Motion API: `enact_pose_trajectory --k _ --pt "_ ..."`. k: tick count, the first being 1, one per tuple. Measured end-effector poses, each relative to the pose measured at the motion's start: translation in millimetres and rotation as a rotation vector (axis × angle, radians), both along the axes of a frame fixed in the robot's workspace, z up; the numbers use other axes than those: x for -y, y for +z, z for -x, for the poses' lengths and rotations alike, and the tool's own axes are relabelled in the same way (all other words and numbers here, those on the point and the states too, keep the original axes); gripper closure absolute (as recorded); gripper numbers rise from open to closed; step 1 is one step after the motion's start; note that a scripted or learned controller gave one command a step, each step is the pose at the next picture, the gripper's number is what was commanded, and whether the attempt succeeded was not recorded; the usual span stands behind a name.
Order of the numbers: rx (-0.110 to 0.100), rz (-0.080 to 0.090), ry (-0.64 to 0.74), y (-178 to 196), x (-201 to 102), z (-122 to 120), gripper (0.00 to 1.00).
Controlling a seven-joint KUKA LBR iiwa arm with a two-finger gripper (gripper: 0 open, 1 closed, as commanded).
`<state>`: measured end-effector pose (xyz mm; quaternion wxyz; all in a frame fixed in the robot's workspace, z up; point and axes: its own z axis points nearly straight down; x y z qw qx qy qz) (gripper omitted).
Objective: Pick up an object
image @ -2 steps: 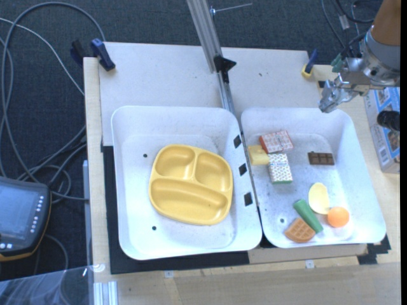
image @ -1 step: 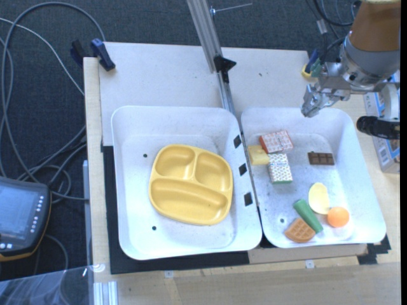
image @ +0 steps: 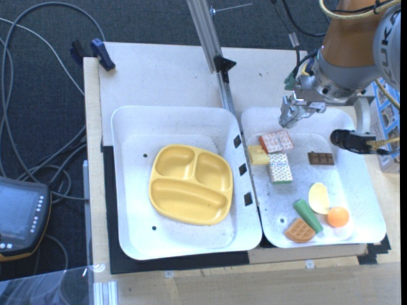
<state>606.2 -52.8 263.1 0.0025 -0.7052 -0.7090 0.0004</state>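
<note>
Hovering: the end effector point(image: 287, 119) hangs over the far edge of the right bin point(image: 362, 189), at about 11 o'clock of that bin.
End effector state: fingers point down and look close together, nothing between them; how far apart they are I cannot tell.
Arm: grey with an orange band point(image: 359, 11), entering from 1 o'clock.
Red box point(image: 276, 142): just below the end effector, toward 6 o'clock of it, apart from it.
Yellow block point(image: 257, 155): at 8 o'clock of the red box, touching it.
Green box point(image: 280, 168): at 6 o'clock of the red box, just beside it.
Chocolate point(image: 321, 159): at 3 o'clock of the red box, well apart.
Pale slice point(image: 318, 197): near the bin's middle, toward 5 o'clock.
Orange point(image: 338, 217): at 5 o'clock of the slice, just beside it.
Green stick point(image: 308, 215): at 9 o'clock of the orange.
Waffle point(image: 300, 230): touching the stick, at the near rim.
Left bin point(image: 127, 170): holds a yellow tray point(image: 190, 184) at its centre.
Counter point(image: 152, 75): a blue clamp point(image: 102, 53) at its 10 o'clock corner.
</note>
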Motion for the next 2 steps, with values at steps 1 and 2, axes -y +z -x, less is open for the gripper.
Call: enact_pose_trajectory --k 1,2 --pt "0.000 0.000 0.000 -14.6 -48.0 13.2 1.00" --pt "0.000 0.000 0.001 -18.9 -104.6 38.9 1.00"
